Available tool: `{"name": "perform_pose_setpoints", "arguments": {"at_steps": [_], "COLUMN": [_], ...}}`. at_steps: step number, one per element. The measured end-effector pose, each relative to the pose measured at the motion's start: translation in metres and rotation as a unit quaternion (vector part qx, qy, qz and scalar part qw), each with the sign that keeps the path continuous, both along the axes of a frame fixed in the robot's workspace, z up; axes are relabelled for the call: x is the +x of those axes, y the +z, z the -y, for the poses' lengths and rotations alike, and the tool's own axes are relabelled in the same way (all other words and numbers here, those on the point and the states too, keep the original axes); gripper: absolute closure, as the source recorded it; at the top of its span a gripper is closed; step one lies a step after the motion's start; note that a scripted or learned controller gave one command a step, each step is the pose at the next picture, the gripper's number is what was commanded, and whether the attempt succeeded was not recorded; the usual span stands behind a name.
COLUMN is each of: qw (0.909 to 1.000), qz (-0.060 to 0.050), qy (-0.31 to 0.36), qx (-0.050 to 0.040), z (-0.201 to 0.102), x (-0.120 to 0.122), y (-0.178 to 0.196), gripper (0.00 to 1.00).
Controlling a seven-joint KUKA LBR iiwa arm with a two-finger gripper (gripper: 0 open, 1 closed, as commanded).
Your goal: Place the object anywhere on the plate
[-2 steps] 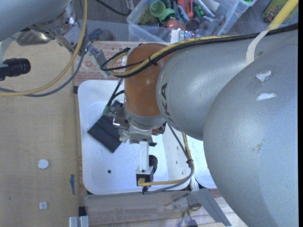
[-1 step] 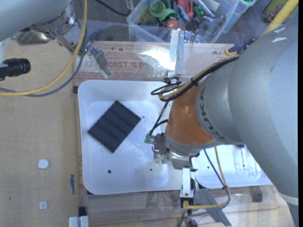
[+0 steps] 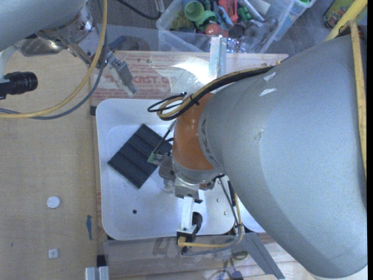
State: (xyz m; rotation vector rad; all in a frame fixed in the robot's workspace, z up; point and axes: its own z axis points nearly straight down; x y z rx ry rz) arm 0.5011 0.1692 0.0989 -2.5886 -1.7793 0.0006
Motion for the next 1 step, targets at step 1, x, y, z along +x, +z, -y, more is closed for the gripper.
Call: {"name": "perform_pose_setpoints", "arguments": {"at_steps": [1], "qw": [0.9981], "qz": [0.000], "qy": [0.061], "qx": [0.0000], "z": [-0.0512], "x": [0.0580], "y": [0.0343], "gripper": [1.00]}}
